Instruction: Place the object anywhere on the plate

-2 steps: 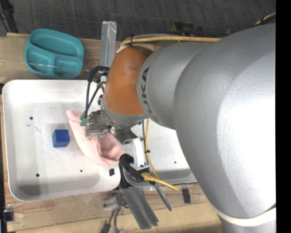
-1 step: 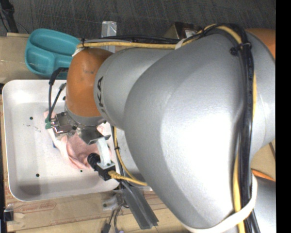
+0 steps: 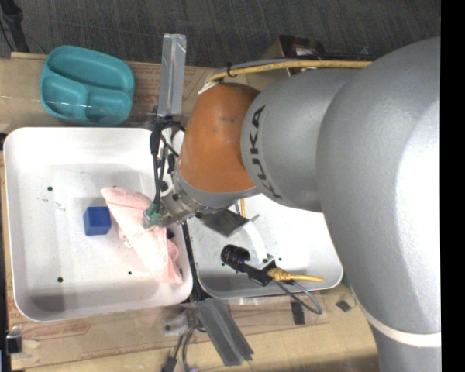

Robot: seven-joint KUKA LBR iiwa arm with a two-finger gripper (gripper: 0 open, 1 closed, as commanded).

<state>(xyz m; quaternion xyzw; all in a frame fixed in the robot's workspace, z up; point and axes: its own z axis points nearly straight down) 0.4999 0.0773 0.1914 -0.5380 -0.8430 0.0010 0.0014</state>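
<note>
Because the hand (image 3: 153, 217) sits low over the pink cloth (image 3: 143, 231) in the left bin (image 3: 23, 208), its opening impossible to judge, it may snag fabric. No plate is identifiable; the blue block (image 3: 97, 221) lies just beside the cloth.

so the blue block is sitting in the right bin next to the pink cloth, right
Not quite: the camera view shows the blue block in the left bin, not the right one. It does sit next to the pink cloth, just to the cloth's left in that view.
</note>
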